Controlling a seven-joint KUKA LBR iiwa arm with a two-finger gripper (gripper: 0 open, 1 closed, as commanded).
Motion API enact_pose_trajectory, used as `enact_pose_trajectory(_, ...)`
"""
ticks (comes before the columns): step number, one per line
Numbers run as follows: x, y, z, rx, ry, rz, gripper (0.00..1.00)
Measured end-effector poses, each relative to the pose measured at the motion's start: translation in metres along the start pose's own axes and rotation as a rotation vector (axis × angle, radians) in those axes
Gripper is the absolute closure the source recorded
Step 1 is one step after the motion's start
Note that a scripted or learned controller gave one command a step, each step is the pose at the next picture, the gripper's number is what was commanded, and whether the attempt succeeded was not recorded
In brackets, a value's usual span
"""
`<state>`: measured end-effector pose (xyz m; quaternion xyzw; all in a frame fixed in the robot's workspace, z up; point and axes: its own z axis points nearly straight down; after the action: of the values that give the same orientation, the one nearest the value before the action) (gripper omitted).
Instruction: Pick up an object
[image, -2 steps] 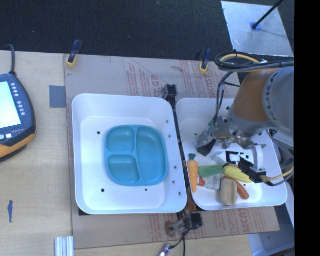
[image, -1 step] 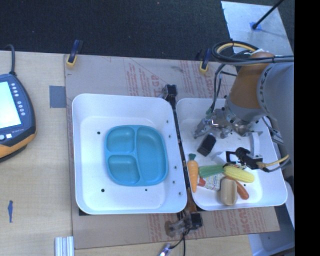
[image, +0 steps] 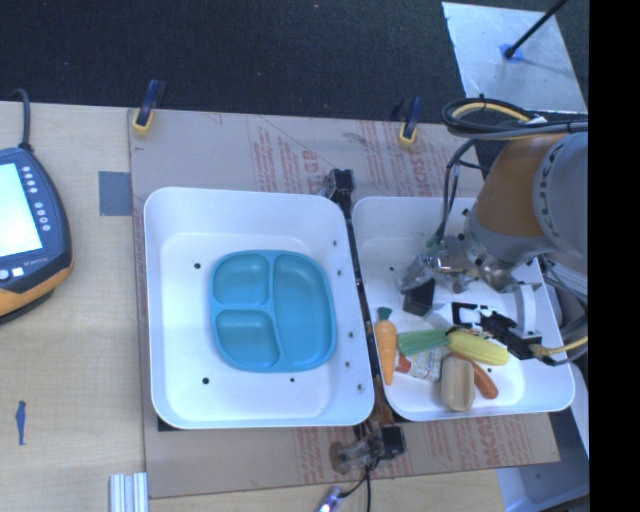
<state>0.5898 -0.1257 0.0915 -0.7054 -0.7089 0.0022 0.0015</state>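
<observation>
My gripper hangs low over the upper middle of the right bin, under the grey wrist with its orange band. Toy foods lie along that bin's near side: an orange carrot against the left wall, a green pod, a yellow corn cob, a tan bread-like piece and a small orange piece. The gripper stands above and behind these, apart from them, and I see nothing held in it.
The left bin holds a blue divided plate. A handheld control pendant lies on the bench at far left. Clamps pin the cardboard sheet at the back edge.
</observation>
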Motion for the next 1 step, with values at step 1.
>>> enact_pose_trajectory(1, -0.0009, -0.0001, -0.0102, 0.003, 0.000, -0.002, 1.00)
